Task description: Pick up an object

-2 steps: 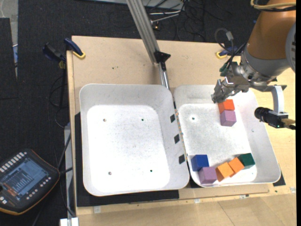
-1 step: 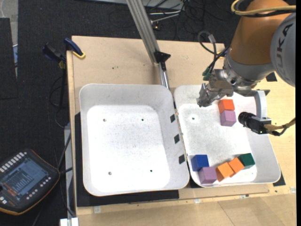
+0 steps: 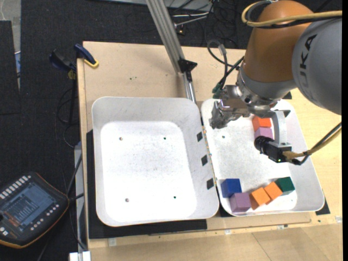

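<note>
My gripper (image 3: 219, 117) hangs over the far left corner of the right bin (image 3: 307, 173), close to its left wall. Whether anything is in it is hidden from this angle. Behind the wrist, by the bin's far right side, an orange block (image 3: 262, 122) lies with a pink block (image 3: 265, 132) touching it. Along the near edge sit a blue cube (image 3: 231, 187), a purple cube (image 3: 240, 202), an orange cube (image 3: 260, 196) and a green cube (image 3: 285, 185), all well away from the gripper.
The left bin (image 3: 103, 145) lies beside the right one, with black clips between them. A metal pole (image 3: 168, 37) slants in from the back. A teach pendant (image 3: 27, 205) lies on the floor at the left. A black module (image 3: 271, 148) hangs off the wrist.
</note>
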Tool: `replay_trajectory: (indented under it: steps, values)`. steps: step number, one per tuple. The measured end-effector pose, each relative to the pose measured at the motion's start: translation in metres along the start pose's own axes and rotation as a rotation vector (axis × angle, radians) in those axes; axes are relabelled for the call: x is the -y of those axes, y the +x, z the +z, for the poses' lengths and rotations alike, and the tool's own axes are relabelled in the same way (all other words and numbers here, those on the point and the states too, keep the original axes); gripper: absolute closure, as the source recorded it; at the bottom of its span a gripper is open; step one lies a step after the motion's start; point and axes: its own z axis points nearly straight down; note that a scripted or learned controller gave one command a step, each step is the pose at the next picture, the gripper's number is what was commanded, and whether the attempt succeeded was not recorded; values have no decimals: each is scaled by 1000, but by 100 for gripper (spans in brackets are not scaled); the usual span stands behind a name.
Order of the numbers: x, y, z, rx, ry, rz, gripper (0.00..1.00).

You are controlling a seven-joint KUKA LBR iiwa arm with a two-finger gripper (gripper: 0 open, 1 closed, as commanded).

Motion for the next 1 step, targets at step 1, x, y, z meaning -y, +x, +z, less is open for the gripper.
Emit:
replay_trajectory:
  steps: [1]
  values:
    - [14, 45, 24, 1, 2, 1, 100]
